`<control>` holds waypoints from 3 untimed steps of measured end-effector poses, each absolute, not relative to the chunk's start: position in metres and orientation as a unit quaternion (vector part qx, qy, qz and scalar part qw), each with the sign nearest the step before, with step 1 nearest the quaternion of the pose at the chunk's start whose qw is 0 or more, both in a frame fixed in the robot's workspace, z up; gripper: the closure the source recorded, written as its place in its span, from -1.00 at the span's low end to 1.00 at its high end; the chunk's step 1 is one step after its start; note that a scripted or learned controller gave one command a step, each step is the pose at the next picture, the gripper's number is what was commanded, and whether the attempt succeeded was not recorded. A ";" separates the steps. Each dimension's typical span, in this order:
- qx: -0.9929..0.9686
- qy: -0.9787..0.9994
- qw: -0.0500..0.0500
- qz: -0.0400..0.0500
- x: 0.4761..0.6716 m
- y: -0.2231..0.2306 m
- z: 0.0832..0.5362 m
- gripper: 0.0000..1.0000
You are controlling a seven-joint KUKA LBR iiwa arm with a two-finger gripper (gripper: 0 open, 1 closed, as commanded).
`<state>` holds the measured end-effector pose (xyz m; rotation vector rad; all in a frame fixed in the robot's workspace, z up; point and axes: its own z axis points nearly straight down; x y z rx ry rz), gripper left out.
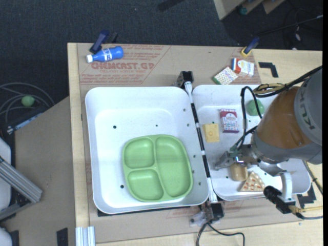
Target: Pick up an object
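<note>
Gripper (229,160) low in right bin (218,188) | grip state unclear | brown object (237,172) beside it, axis unclear

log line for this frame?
arm: over right bin | end effector: low, beside brown item | left bin: green divided plate | grasp: unconfirmed

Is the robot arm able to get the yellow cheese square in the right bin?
Probably yes. The yellow cheese square lies flat with bare floor around it, and the gripper hangs close by over the same right bin.
</note>
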<state>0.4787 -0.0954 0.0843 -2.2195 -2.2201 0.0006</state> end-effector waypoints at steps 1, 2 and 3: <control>-0.708 -0.707 -0.001 0.000 0.479 -0.124 0.084 -1.00; -0.707 -0.707 -0.001 0.000 0.479 -0.124 0.094 1.00; -0.707 -0.708 0.000 0.000 0.479 -0.052 0.185 1.00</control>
